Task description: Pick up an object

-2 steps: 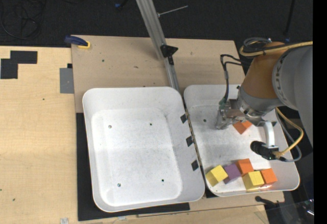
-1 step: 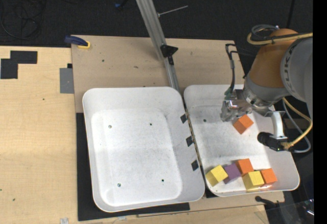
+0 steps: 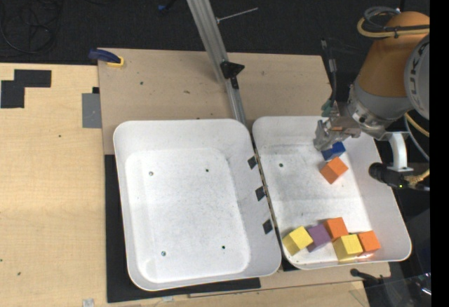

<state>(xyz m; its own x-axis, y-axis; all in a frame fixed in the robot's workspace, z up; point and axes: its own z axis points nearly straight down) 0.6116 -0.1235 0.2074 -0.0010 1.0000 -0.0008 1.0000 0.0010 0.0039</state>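
Observation:
My gripper [image 3: 328,139] hangs over the upper part of the right bin [image 3: 295,132], below the grey and orange wrist. A small blue block [image 3: 336,150] shows right at its lower tip, partly hidden by it; whether the block is held or lies on the bin floor is unclear. An orange cube [image 3: 334,169] lies just below the blue block, on the bin floor.
Along the right bin's front edge lie a yellow block [image 3: 298,238], a purple block [image 3: 318,235], an orange block [image 3: 337,227], another yellow block [image 3: 347,247] and another orange one [image 3: 368,241]. The left bin [image 3: 133,137] sits beside it. A slanted metal rail [image 3: 209,32] rises behind the bins.

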